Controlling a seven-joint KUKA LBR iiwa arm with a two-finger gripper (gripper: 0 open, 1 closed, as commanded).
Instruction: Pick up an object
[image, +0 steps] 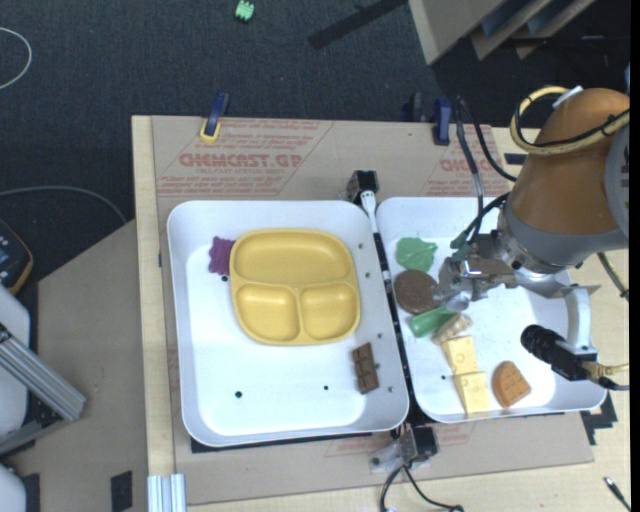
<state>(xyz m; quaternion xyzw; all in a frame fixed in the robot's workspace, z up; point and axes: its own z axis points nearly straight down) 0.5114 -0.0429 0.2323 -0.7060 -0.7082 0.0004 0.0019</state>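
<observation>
**binwatcher:** Nearest us, a chocolate piece (365, 367) is lying by the front right corner of the left bin (200, 400), next to the yellow divided plate (295, 283) with something purple (220, 254) poking out at its left edge. The action's in the right bin (560, 405) though. The gripper (462, 285) is hanging low near that bin's left wall, right by the brown disc (414, 291) and a green piece (432, 321).

**kuka_fan:** Is it holding anything?

**binwatcher:** Can't tell, the wrist is hiding how the jaws are set. My worry: stuff is packed tight there. The upper green piece (414, 251), yellow cheese wedge (465, 372) and orange cookie (510, 383) are crowding nearby, so it's risking a pinch on two things, or the flat disc is slipping out and getting shoved against the wall.
</observation>
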